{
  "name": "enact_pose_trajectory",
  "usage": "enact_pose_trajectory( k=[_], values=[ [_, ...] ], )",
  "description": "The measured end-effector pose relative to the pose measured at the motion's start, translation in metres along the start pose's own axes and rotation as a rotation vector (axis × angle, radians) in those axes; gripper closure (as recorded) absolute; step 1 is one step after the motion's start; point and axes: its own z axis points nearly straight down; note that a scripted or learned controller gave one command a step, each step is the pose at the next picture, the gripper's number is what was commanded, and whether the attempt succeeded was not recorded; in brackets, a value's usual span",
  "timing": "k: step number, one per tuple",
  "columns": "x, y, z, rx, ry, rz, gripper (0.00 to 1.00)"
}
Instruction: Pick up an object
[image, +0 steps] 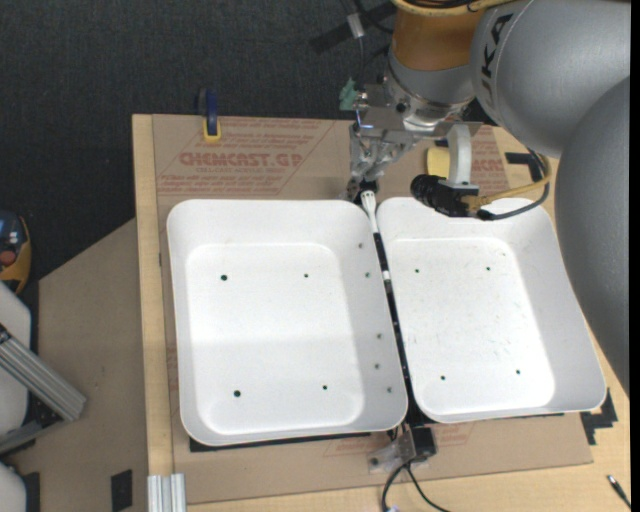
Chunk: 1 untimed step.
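- Gripper (366, 178): at 12 o'clock of the view, low over the far end of the seam between the two bins. Can't tell whether it is open or closed; too small and cluttered.
- Stick (379, 250): likely the task's thing. A thin dark rod with a pale tip, lying along the seam and running from 12 toward 6 o'clock. The pale tip sits just below the gripper, touching it or nearly. The lower end blends into the gap's shadow, so its full length is unclear.
- Handling, my guess: light, stiff, narrow, probably smooth plastic, pen-like. It could roll or slip and may pivot if pinched at one end. Wedged between the rims, it may snag on the lift.
- Where to hold: across the thin shaft, close to the middle if reachable. A hold at the tip would let it swing.
- Left bin (180, 300): at 9 o'clock of the stick, its rim against it.
- Right bin (560, 290): at 3 o'clock, its rim beside the stick.
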Motion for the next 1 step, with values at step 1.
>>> enact_pose_trajectory(
  k=[1],
  values=[
    [0.1284,-0.0252,0.0066,-0.008,0.005,-0.01,1.0]
  ],
)
